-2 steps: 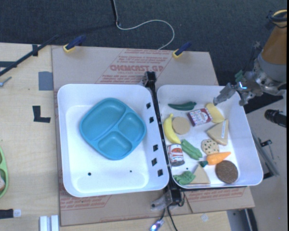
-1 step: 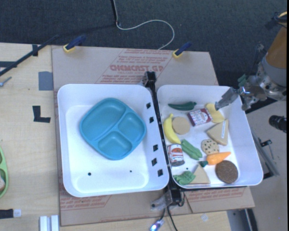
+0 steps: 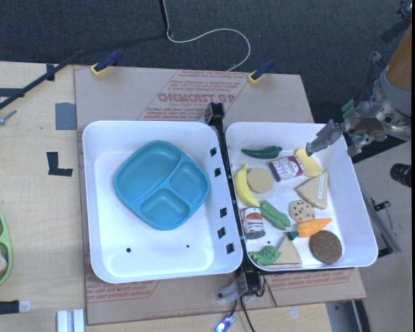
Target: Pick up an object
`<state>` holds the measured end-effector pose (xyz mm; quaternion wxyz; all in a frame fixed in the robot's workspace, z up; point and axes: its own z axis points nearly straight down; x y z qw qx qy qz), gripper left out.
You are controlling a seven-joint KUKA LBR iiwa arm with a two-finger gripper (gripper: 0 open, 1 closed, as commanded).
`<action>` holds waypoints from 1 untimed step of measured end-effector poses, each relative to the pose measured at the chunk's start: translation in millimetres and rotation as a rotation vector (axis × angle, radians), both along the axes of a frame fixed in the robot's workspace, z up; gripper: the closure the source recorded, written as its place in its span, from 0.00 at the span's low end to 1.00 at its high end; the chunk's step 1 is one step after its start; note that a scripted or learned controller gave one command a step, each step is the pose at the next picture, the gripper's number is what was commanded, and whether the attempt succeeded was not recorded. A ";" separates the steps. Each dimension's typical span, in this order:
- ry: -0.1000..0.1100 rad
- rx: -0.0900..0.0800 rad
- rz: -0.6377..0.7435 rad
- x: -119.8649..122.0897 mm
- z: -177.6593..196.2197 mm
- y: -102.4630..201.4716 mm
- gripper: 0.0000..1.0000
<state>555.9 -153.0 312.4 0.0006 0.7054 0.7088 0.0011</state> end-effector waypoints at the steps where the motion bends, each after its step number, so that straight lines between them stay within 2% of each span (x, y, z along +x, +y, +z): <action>1: 0.001 0.000 0.001 -31.0 45.7 52.9 0.00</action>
